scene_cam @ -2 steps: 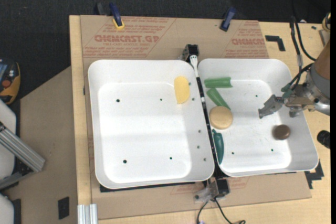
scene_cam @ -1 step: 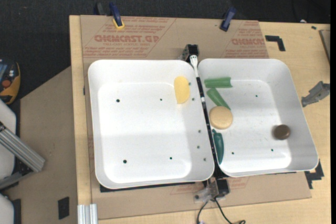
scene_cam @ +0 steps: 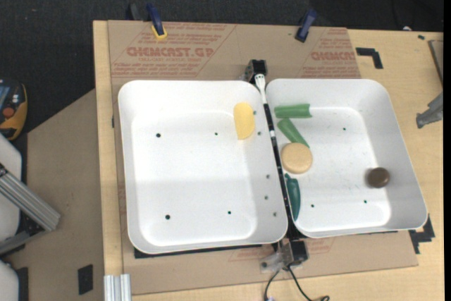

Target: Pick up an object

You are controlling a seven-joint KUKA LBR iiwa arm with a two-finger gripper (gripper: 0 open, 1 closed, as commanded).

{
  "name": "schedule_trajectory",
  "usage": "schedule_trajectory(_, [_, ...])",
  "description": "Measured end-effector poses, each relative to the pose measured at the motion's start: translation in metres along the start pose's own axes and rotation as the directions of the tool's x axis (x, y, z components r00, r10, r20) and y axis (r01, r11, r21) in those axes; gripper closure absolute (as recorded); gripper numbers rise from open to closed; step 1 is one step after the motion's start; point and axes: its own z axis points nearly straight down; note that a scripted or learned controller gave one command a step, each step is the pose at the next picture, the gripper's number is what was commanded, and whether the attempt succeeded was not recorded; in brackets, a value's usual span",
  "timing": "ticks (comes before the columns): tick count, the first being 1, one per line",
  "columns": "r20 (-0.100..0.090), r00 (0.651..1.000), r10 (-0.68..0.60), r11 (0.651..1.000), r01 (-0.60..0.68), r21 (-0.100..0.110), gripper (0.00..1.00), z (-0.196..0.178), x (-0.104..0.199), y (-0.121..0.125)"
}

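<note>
- a grey sliver of the arm juts in at the right edge of the view, over the bench just outside the right bin; from this little, i cannot tell whether the tool is spread, pressed together or pinching anything.
- nothing has been picked up yet, as far as i can judge: every object lies on a bin floor.
- the right bin holds most of them: a green stick lying roughly across the view, a second green piece slanting down from it, a tan disc touching that piece's lower end, a dark teal piece running along the left wall, and a brown ball well apart from the rest.
- the left bin holds one yellow block near its right wall, long axis pointing up and down the view.
- the relation that matters: the brown ball is the nearest object to the arm, lying left of and below the sliver, alone on open floor and clear of the walls.
- my judgement: the ball is the easiest reach, though it may roll; the cluster by the divider lies farther left and is crowded, so a grasp there risks nudging neighbours.
</note>
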Motion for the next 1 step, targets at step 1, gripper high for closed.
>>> schedule_trajectory(1, [-0.007, 1.000, -0.014, 1.000, 0.014, -0.005, 0.00, -0.1078, 0.1383, 0.0008])
